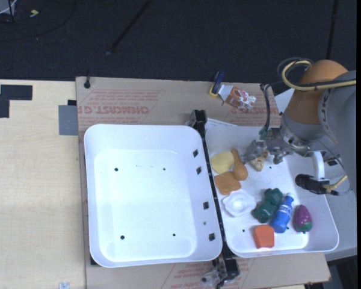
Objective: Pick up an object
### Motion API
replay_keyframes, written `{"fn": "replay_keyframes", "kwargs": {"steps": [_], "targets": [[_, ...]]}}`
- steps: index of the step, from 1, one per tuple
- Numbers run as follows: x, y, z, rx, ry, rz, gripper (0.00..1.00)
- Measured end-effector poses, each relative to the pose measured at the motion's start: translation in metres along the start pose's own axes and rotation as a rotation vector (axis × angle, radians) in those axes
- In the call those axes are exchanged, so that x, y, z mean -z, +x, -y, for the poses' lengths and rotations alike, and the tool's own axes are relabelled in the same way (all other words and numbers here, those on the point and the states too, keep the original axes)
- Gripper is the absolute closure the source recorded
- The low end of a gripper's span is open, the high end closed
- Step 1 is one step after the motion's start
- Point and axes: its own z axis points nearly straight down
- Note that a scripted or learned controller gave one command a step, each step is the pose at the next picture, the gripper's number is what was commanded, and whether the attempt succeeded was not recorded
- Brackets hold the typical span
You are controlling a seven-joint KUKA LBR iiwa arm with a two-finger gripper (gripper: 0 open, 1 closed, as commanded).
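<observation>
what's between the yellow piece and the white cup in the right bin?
Camera view: an orange-tan piece lies between the yellow piece and the white cup.

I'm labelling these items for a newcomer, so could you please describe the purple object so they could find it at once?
Look in the right-hand bin, at its near right corner. The purple object lies just right of the blue bottle; it is the only purple thing, small and rounded.
</observation>
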Motion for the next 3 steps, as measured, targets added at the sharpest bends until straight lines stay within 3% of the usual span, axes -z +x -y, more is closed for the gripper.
{"fn": "replay_keyframes", "kwargs": {"steps": [3], "targets": [[0.0,0.0,0.0,0.0,0.0,0.0,0.0]]}}
